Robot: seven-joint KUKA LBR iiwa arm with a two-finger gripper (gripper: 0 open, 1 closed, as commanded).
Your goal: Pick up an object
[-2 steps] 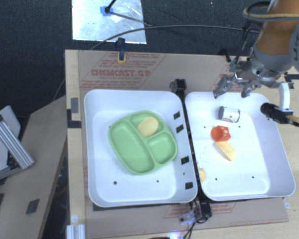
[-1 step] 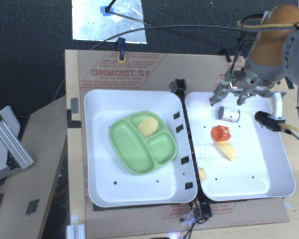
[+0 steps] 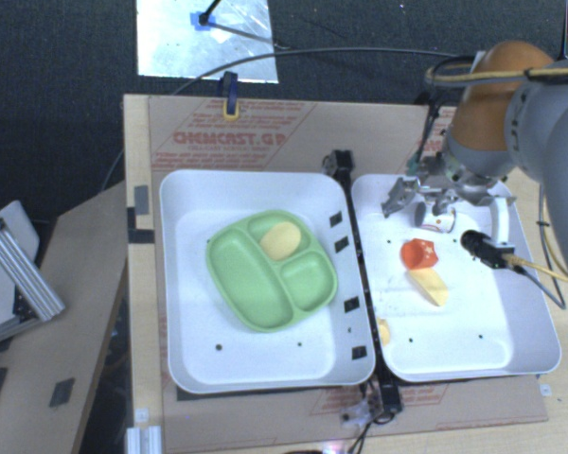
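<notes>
Small yellow bit (image 3: 384,331) lies by the right bin's (image 3: 521,348) left edge. Gripper (image 3: 419,203) hangs open above the red thing (image 3: 418,253), holding nothing.

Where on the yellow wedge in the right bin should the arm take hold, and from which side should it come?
Probably across the narrow width of the yellow wedge, coming straight down from above. It lies flat on the floor of the right bin, elongated along a diagonal, so its long sides offer the best faces to pinch. The red object sits very close at its upper end, so grip nearer the lower right end.
</notes>
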